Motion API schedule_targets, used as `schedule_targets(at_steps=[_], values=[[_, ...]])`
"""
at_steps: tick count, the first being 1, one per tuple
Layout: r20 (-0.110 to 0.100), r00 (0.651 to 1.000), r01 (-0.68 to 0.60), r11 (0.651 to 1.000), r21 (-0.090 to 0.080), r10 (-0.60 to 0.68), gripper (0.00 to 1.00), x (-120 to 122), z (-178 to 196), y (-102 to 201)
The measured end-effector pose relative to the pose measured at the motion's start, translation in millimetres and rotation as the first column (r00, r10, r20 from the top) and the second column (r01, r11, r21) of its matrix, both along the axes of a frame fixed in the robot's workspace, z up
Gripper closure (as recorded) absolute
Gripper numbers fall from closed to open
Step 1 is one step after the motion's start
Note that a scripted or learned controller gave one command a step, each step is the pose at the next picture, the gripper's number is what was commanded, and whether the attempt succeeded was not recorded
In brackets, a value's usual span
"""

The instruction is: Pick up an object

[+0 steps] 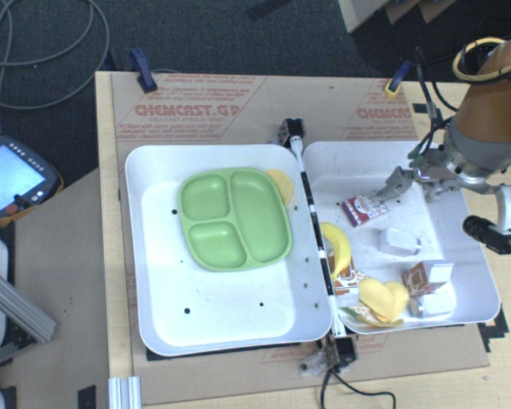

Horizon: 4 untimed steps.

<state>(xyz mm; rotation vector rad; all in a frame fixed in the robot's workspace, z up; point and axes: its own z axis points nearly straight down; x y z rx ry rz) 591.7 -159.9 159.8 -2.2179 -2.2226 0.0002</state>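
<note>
The right bin (460, 313) holds several loose things. A red and white packet (364, 209) lies near its middle, a small white block (400, 243) sits just below it, and a banana (338, 247) rests against the left wall. Toward the front lie a yellow soft toy (382, 301), an orange wrapper (345, 282) and a brown and white carton (428, 278). My gripper (399, 182) reaches in from the right, low over the bin, with its tip just up and right of the packet. Nothing shows held in it.
The left bin (153, 313) carries a green divided plate (236, 217), with a pale yellow thing (282, 184) tucked behind the plate's right edge. A black divider rail (311, 220) runs between the two bins. The bench's cardboard top (238, 105) surrounds them.
</note>
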Motion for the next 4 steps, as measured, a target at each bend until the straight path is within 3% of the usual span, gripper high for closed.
schedule_targets(at_steps=[1, 2, 3, 4], values=[[0.012, 1.000, 0.002, 1.000, -0.006, -0.001, 0.00, 24.2, -70.2, 53.8], [-0.001, 1.000, 0.003, 1.000, 0.000, -0.003, 0.00, 8.7, -75.2, 58.4], [0.003, 1.000, 0.001, 1.000, -0.002, -0.001, 0.00, 60.6, -74.7, 64.7], [0.000, 1.000, 0.002, 1.000, -0.001, -0.002, 0.00, 50.4, -74.9, 60.7]])
